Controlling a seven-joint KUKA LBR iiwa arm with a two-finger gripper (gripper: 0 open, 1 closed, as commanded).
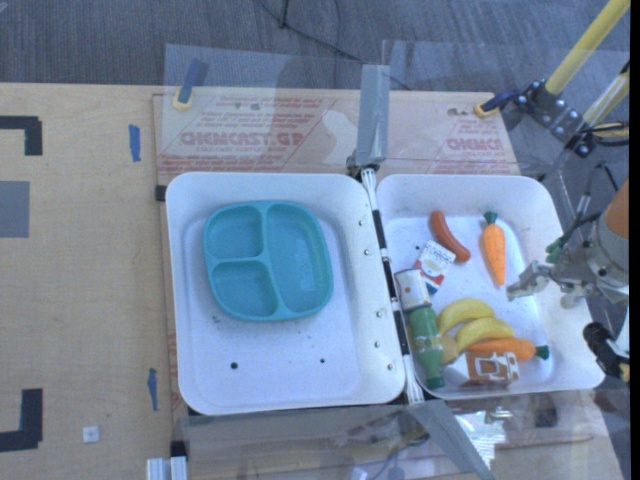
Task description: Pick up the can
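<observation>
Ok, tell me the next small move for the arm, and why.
Probably shift the gripper left in the view, over the bananas, to above the can. It is at the right bin's right side; the can lies by that bin's left wall, next to the bottle.

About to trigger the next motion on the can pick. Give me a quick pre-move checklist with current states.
1. Can located: ok. The can lies in the right bin, against its left wall.
2. Can free of neighbours: not ok. A green bottle butts its lower end and a small carton sits just above it.
3. Gripper position: not ok. The gripper is at the bin's right side, apart from the can.
4. Path across the bin: not ok. The bananas and a carrot lie between gripper and can.
5. Finger opening: cannot tell.
6. Teal plate in left bin, out of the way: ok.
</observation>
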